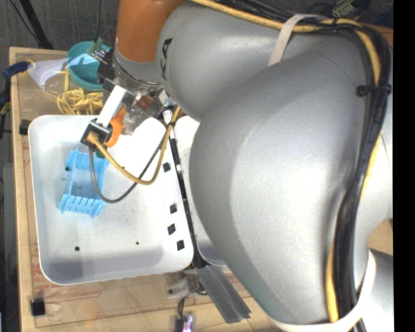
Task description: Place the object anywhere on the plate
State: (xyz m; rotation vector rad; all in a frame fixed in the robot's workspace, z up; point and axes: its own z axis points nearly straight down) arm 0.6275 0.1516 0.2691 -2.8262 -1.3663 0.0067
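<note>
A small orange piece (115,131) sits at the upper middle of the left bin (90,261), right against the gripper (129,118); whether the gripper is clenched on it or released cannot be told. Just below and left of it, a light blue slatted rack (81,184) lies on the bin floor. The grey arm (277,158) hides most of the right bin (187,128). The wooden desk (28,299) carries a teal object (83,59) and coiled yellow cord (76,99) at upper left, with dark floor (34,12) beyond.
</note>
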